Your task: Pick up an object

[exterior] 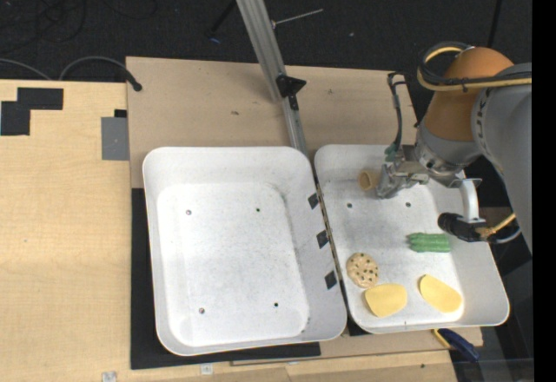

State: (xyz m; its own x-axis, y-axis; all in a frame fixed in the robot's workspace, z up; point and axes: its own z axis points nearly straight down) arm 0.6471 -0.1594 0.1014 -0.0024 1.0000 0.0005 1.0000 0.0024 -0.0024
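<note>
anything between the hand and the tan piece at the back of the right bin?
Nothing visible. The hand sits right beside the tan piece, at its right, with no object between them. The cookie, green item and yellow pieces lie nearer the front.

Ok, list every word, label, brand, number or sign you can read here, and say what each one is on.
None: nothing in this view carries readable text.
The two white bins and the items in the right one, the cookie, two yellow pieces and green piece, show no lettering.
The black and grey patches on the wooden surface are plain shapes, not signs.
</note>
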